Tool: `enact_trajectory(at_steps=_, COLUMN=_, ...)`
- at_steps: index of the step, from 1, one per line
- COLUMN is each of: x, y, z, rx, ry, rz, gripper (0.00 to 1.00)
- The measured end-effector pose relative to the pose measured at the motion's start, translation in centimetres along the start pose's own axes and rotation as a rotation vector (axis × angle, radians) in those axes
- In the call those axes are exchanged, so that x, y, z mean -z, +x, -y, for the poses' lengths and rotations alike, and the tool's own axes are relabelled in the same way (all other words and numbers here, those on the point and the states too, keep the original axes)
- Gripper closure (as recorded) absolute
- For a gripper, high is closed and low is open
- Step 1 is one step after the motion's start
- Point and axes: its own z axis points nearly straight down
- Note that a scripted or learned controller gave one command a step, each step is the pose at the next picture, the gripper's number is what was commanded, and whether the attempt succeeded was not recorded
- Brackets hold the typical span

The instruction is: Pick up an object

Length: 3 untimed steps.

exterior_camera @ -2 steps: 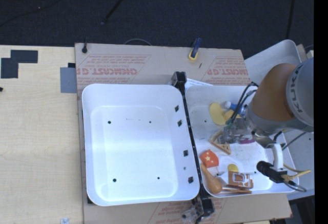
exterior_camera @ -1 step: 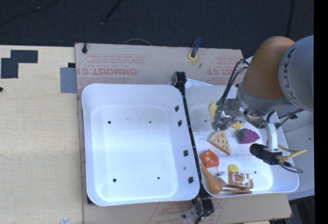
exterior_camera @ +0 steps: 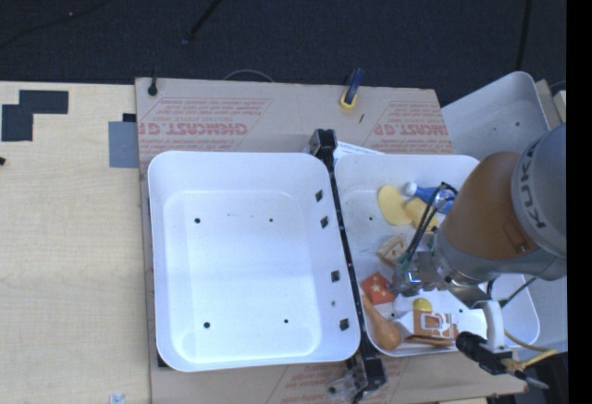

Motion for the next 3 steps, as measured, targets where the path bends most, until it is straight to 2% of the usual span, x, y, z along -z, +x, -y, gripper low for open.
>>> enact_trajectory(at_steps=1, x=5.1, y=1.9, z=-6.4, rx=0.006, ry=-0.007, rz=0.002, gripper=1.00)
enact_trajectory(at_steps=2, x=15.2, y=-1.1, z=-13.5, rx=0.006, ry=-0.013, rz=0.005, gripper=1.00)
enact_trajectory(at_steps=3, x=13.2, y=4.7, z=-15.3, rx=0.006, ry=-0.004, rz=0.001, gripper=1.00)
